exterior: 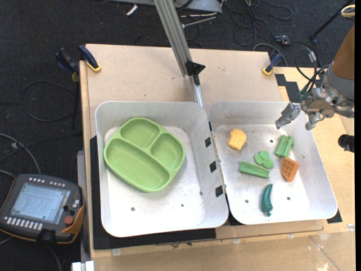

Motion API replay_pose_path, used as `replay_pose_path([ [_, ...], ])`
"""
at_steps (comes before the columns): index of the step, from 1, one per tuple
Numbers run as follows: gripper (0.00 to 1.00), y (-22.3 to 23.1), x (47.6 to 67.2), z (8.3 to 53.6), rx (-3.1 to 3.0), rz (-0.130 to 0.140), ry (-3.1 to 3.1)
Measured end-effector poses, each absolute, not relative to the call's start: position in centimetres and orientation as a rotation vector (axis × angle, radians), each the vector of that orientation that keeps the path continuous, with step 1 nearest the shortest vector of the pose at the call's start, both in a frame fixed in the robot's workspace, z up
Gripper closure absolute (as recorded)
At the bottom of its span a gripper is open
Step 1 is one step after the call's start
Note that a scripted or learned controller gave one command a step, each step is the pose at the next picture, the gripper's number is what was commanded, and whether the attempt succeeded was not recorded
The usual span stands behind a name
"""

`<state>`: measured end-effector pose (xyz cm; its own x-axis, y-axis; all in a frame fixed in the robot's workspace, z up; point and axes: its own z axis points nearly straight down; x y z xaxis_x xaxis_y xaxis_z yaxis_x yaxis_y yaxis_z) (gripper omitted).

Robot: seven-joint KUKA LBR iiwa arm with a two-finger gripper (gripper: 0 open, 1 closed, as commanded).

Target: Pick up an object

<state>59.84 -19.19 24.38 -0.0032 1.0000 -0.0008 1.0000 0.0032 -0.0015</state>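
My gripper (299, 119) hangs over the upper right part of the right bin (248, 114), its two fingers spread open with nothing between them. Just below it lies a green ridged piece (284, 146). An orange waffle-like piece (289, 169) sits below that. A yellow chunk (237, 139) lies toward the bin's left. A green broccoli-like piece (263, 159) and a green stick (253, 170) rest mid-bin. A dark teal curved piece (266, 200) lies near the front.
The left bin (113, 208) holds a green divided plate (144, 153). A slanted metal pole (176, 33) crosses above the back of the bench. A teach pendant (39, 206) lies on the floor at the left.
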Motion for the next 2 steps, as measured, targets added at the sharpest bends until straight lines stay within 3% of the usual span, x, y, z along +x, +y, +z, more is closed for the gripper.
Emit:
replay_pose_path([
  [1, 1.0, -19.2, 59.9, 25.4, -2.216, 0.002, -2.23],
  [2, 1.0, -15.5, 61.0, 19.1, -2.211, 0.003, -2.224],
])
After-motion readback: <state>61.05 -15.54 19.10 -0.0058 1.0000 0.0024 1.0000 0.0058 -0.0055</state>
